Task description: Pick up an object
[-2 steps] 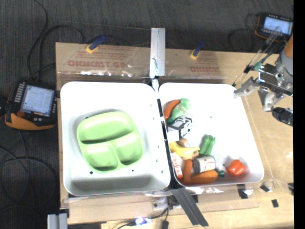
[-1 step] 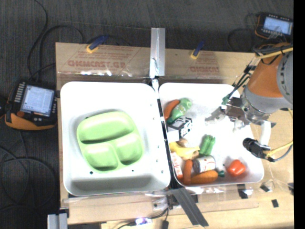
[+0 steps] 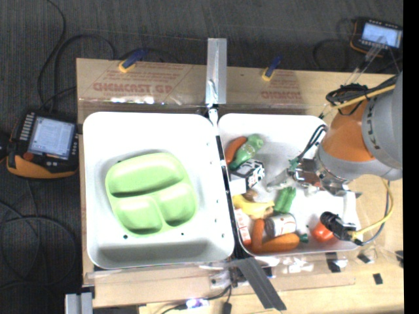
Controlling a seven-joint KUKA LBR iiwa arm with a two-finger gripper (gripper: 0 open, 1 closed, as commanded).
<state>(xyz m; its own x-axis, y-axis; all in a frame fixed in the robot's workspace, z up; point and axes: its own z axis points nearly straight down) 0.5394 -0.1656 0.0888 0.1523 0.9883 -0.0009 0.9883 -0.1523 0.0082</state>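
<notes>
My gripper [image 3: 290, 174] hangs low over the middle of the right bin [image 3: 275, 124], reaching in from the right. Just under and in front of it lies a green vegetable [image 3: 285, 199]. To its left sits a black-and-white box [image 3: 249, 171]. A green bottle [image 3: 248, 150] and an orange carrot [image 3: 235, 146] lie at the bin's back left. A yellow banana [image 3: 253, 207], a brown can [image 3: 281, 225], a long carrot [image 3: 277, 243] and a small red tomato-like piece [image 3: 321, 231] crowd the front. I see nothing between the fingers.
The left bin [image 3: 98, 241] holds a light-green divided plate [image 3: 152, 191]. A metal divider [image 3: 216, 77] stands behind where the bins meet. Handheld screens lie off the bench at the left [image 3: 46, 139] and back right [image 3: 378, 34].
</notes>
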